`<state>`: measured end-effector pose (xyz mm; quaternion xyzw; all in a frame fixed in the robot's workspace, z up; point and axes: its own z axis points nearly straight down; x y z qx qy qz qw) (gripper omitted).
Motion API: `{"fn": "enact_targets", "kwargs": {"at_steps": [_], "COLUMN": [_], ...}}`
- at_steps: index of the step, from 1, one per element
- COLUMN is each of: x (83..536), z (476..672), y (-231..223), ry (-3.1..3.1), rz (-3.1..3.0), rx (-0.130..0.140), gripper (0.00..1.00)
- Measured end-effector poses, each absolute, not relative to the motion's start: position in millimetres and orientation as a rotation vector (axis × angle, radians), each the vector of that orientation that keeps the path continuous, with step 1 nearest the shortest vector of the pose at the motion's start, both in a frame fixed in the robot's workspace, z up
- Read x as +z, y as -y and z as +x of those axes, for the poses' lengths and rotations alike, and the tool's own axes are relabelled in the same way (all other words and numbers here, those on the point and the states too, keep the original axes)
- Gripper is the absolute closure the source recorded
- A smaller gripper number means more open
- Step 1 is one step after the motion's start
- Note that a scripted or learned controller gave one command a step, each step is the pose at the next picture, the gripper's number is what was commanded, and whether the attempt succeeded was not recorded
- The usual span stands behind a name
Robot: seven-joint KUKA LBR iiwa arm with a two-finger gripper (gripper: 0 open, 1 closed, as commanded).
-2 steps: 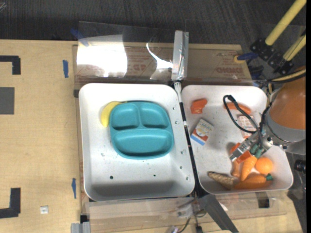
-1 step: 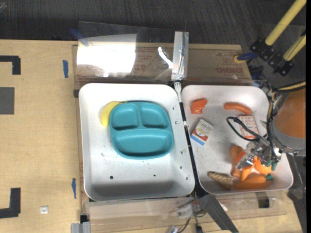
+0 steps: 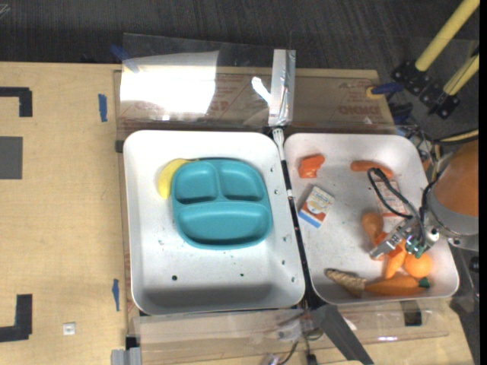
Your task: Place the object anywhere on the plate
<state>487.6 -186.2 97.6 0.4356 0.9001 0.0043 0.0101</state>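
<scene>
The worktop [image 3: 53, 226] is seen as flat tan board, marked with black corner pieces and scraps of blue tape. Two shallow white bins with rounded corners are set side by side on it. In the left bin [image 3: 152, 268], a teal plate [image 3: 222, 202] with three compartments and a smooth moulded surface is placed toward the far side, with a yellow object [image 3: 167, 176] partly hidden under its left edge; bare speckled floor is left open in front of it. The right bin [image 3: 346, 226] is crowded along its near right corner. There the hand [image 3: 397, 243] is lowered over a cluster of orange toy pieces, and a rounded orange object [image 3: 415, 265] is seen just beside it; whether anything is gripped cannot be told. Elsewhere in that bin are scattered a small white carton [image 3: 316, 205], an orange chunk [image 3: 310, 164], a sausage-like piece [image 3: 373, 168] and a tan cone [image 3: 347, 280].
</scene>
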Motion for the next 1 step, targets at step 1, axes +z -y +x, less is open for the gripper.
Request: {"fn": "enact_targets", "kwargs": {"at_steps": [1], "x": [176.9], "z": [482.1], "y": [202.0], "ry": [-3.049], "rz": [0.711], "rx": [-0.002], "gripper": [1.0]}}
